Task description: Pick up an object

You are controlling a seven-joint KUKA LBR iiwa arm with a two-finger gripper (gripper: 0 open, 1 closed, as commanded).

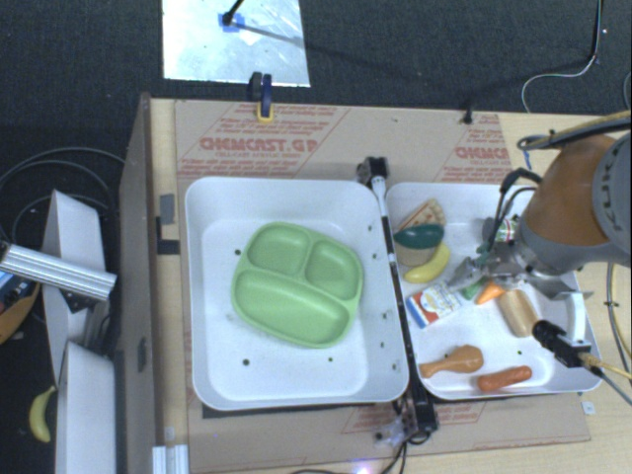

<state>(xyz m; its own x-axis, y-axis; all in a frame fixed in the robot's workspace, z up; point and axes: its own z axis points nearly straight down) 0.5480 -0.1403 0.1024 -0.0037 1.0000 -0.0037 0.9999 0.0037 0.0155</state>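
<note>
Surface (296, 131) carries two bins; we see the left bin (212, 265) keeping a green tray (296, 282), the right bin (568, 388) keeping the clutter of pickable toys. Arm (578, 200) reaches low over them, hand (472, 276) by the orange carrot piece (488, 291), just beside the snack packet (434, 306); we cannot tell its grip state.

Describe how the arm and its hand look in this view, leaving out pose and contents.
The arm comes in from the right as a rounded grey metal body with a broad orange band above the wrist. Thin dark cables loop beside the wrist, with a small patch of coloured wiring there. The hand is a small grey metallic piece; its details are too blurred to make out.
</note>
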